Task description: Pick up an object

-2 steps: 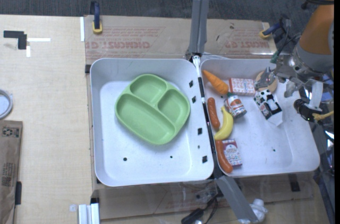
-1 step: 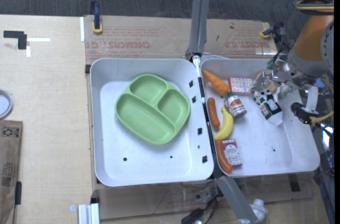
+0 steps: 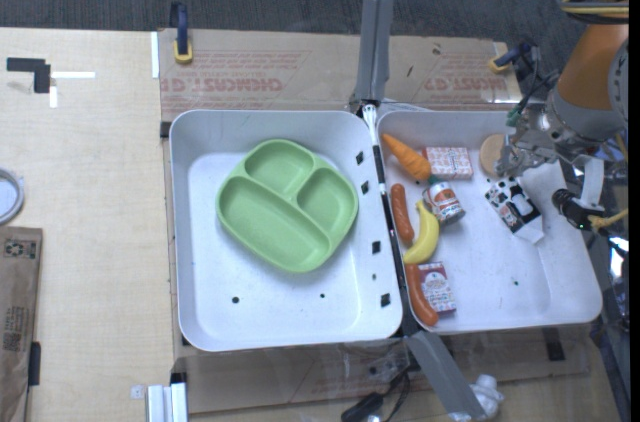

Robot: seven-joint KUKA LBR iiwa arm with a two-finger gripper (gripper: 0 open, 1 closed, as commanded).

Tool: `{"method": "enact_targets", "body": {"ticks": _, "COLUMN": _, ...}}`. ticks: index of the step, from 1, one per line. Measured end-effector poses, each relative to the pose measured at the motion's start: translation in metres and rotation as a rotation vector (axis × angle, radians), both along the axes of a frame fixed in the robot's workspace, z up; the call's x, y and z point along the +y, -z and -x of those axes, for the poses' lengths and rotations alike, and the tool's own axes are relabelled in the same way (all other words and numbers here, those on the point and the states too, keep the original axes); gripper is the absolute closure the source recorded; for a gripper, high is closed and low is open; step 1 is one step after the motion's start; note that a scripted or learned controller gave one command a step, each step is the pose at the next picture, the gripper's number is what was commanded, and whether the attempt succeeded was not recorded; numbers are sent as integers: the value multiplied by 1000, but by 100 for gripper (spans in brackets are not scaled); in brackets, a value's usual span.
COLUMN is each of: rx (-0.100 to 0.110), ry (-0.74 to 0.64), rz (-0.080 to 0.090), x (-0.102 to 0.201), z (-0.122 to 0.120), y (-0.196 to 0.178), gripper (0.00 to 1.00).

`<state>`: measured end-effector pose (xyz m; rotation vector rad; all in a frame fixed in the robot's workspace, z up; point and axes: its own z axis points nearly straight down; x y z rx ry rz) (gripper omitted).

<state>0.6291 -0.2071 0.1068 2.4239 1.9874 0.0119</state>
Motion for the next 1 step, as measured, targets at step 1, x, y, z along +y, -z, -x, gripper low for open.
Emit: {"method": "enact_targets", "body": {"ticks": 1, "rx": 0, "ry": 0, "rz": 0, "x": 0, "z": 0, "y": 0, "gripper": 0}}
